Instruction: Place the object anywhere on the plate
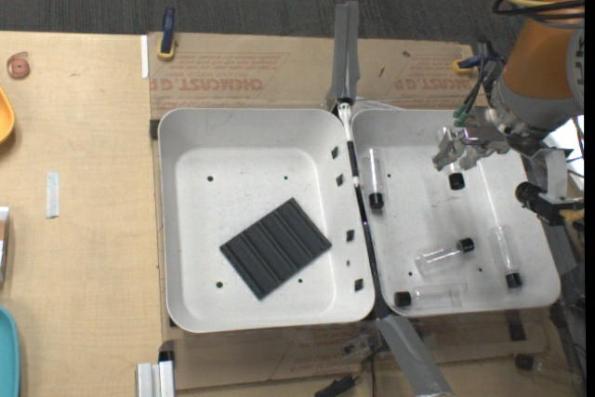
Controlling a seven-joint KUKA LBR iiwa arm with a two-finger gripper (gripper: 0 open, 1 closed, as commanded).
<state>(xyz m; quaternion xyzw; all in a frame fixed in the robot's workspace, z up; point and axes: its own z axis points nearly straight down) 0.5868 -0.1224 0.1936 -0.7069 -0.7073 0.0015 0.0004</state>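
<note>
Scattered across the right bin [544,288]: clear tubes with black caps, none on the plate.

- Left tube [373,174]: flat beside the bin's left wall, pointing far to near, cap at the near end.
- Middle tube [439,258]: flat in the near half, slanted, cap at its far right end.
- Right tube [503,251]: flat towards the right wall, cap at the near end.
- Near tube [435,296]: flat along the near wall, cap at its left end.
- Black cap [456,182]: just under the gripper, in the far half of the bin. Cannot tell whether touching or apart, or what is attached to it.

Gripper [454,155]: hanging over the far part of the right bin, reached in from the right below the orange band [544,51]. Cannot tell whether open, shut or clamped on anything.

Plate [276,248]: dark, ribbed, rectangular, flat in the left bin [177,218], turned at a slant, towards the near right part, well apart from every tube.

Under both bins: brown cardboard [242,74], held at the far edge by a blue clamp [167,31].
</note>
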